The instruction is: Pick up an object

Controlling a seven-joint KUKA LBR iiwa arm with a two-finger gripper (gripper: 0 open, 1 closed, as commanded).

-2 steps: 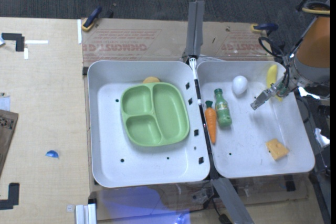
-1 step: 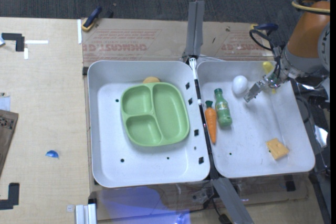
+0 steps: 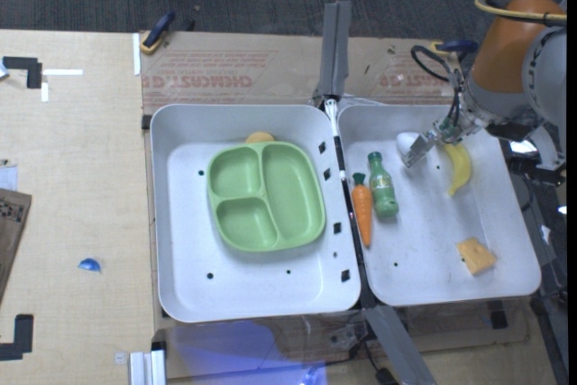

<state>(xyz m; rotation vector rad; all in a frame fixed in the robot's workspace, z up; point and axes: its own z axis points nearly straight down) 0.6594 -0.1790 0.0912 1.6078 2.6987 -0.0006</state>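
Camera view: banana (image 3: 459,168) lies long axis up-down, beside the pincer (image 3: 413,154), whose grip state I cannot tell.

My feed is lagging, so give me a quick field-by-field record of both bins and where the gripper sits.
left bin: green divided plate; a yellow item peeks out behind it
right bin: carrot, green bottle, banana, tan block, small white object
gripper: low over the right bin's far side, between white object and banana
held: nothing seen between the fingers
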